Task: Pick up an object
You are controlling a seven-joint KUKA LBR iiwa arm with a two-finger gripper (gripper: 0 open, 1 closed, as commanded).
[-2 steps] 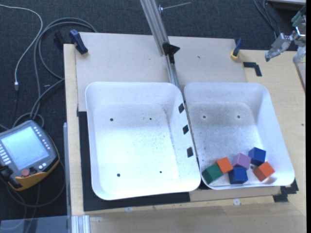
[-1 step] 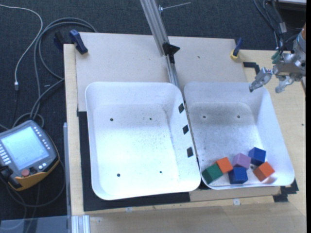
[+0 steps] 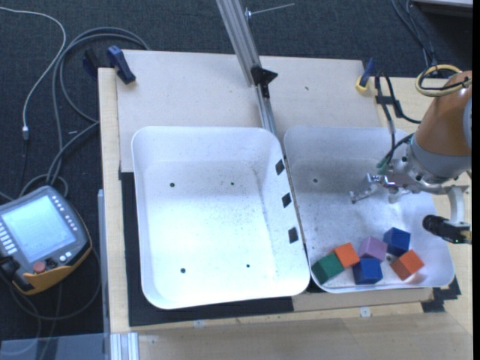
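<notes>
Blocks (image 3: 369, 261) sit clustered in the right bin's (image 3: 330, 156) near corner — gripper (image 3: 365, 193) hovers above them, apart, grip state unclear. Best to target an outlying block — less crowding.

Pincer (image 3: 365, 190) above right bin (image 3: 330, 148); coloured blocks (image 3: 367, 259) clustered at near edge.

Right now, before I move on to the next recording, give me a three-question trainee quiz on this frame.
1. True or false: the blocks lie in the left bin.
2. How many blue blocks are there?
3. The gripper is: A) above the right bin, clear of the blocks; B) touching the green block; C) over the left bin.

Key: 1 false, they lie in the right bin; 2 two; 3 A.
</notes>
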